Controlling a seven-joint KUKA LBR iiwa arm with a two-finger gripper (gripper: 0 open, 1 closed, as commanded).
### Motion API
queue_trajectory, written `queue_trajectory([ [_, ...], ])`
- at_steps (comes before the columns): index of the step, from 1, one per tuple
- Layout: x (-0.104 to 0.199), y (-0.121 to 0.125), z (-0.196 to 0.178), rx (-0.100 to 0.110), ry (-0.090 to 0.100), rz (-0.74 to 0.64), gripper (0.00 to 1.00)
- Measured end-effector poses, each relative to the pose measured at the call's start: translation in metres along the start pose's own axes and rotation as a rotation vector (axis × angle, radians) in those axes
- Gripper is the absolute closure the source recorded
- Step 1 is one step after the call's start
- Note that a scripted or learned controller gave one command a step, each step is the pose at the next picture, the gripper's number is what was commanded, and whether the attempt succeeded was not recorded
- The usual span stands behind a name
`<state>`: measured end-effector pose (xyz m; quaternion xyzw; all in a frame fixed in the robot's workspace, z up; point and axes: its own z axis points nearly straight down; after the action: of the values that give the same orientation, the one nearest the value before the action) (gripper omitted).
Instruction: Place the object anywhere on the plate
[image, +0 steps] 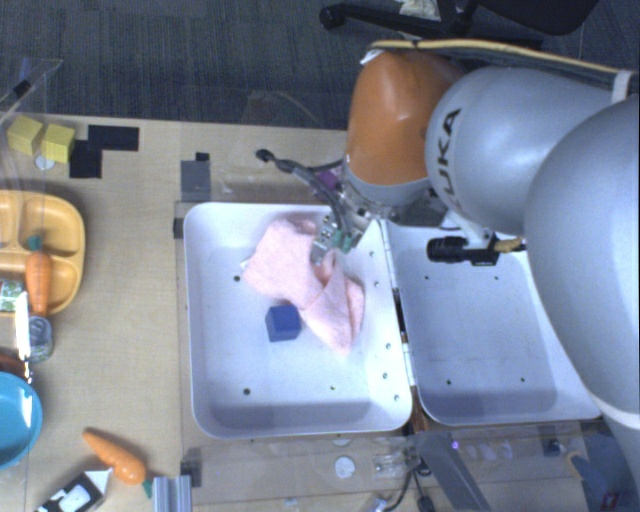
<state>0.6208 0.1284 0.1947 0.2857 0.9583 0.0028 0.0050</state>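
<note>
Grey arm (540, 180) over bins, pink cloth (305, 280) lying diagonally, blue cube (283, 322) beside.

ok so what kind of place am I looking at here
Most likely a robotics lab test bench, not a home or kitchen. A grey KUKA arm reaches over two shallow white bins, the left one holding a pink cloth and a blue cube, with toy carrots lying beside them.
</note>
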Motion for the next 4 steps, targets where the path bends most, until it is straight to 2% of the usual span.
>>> queue_trajectory([
  [1, 0.072, 0.038, 0.096, -0.006, -0.002, -0.092, 1.00],
  [2, 0.010, -0.004, -0.004, -0.001, -0.001, 0.014, 1.00],
  [3, 0.050, 0.060, 0.098, -0.002, 0.001, 0.072, 1.00],
  [4, 0.054, 0.034, -0.067, -0.003, -0.002, -0.082, 1.00],
])
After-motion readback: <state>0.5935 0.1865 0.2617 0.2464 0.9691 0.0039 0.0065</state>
